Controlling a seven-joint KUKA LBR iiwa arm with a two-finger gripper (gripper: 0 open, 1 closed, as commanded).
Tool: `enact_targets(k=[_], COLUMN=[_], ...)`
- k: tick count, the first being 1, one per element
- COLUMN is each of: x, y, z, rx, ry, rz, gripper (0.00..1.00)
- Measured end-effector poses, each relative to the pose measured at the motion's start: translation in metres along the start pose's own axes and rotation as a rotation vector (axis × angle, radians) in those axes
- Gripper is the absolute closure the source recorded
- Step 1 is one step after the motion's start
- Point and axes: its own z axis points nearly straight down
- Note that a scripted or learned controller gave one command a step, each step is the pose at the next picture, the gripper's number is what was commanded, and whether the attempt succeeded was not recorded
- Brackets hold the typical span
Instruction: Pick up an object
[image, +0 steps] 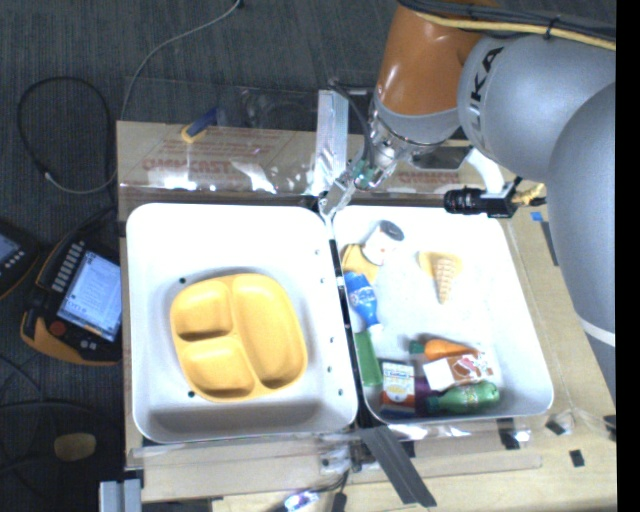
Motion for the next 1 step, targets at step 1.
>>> enact_targets(k=[1], x=[0.0004], y=[0.0011], z=[-0.0093], rx=[-0.002], ry=[0.0], rz=[-0.001], gripper=[1.0])
